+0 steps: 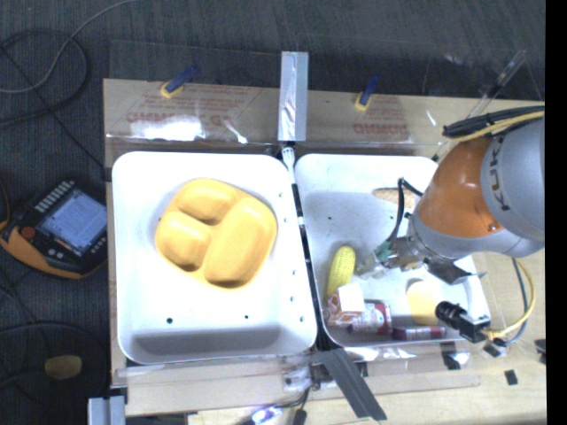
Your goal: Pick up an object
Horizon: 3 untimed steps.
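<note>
The grey arm with its orange band [456, 204] reaches in from 3 o'clock over the right shallow white bin [354, 180]. The gripper [390, 257] sits low mid-bin; whether it grips anything cannot be told. A yellow corn-shaped toy [341, 268] lies just at its 9 o'clock, near the bin's left wall. A red-and-white packet [359, 310] crowds the 6 o'clock edge. The bin's 12 o'clock half offers bare floor. The left white bin [133, 237] carries a large yellow lumpy foam piece [215, 231] centrally, margins free all round.

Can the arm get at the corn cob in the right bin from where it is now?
Probably yes: the corn cob lies uncovered near the right bin's left wall, beside the gripper. That wall may crowd a finger.
</note>
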### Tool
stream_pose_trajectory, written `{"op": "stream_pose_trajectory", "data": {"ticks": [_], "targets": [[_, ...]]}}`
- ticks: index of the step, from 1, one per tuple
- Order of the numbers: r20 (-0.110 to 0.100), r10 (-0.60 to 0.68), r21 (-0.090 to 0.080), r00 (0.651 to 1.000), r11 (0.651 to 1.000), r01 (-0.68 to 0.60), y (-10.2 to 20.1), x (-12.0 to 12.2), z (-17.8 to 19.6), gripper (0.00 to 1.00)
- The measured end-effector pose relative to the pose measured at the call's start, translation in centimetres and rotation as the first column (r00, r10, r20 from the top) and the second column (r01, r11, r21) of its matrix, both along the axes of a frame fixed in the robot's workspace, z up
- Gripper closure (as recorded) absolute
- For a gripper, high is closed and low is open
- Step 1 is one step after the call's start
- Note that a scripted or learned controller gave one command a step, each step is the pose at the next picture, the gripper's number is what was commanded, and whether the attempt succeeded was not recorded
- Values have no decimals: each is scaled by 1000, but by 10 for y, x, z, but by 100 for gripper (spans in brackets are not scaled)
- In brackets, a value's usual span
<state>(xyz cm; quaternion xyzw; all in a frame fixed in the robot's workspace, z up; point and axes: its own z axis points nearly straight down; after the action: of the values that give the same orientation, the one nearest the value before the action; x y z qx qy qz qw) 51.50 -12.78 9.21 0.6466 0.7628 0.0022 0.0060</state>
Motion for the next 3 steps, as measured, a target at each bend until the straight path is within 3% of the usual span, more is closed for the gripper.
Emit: {"op": "stream_pose_trajectory", "data": {"ticks": [1,2,3], "targets": [[4,2,-1,1000,1000,-2,1,2,-1,0],[3,167,-1,986,986,-167,23,65,-1,0],[3,223,-3,975,975,-223,16,3,-1,0]]}}
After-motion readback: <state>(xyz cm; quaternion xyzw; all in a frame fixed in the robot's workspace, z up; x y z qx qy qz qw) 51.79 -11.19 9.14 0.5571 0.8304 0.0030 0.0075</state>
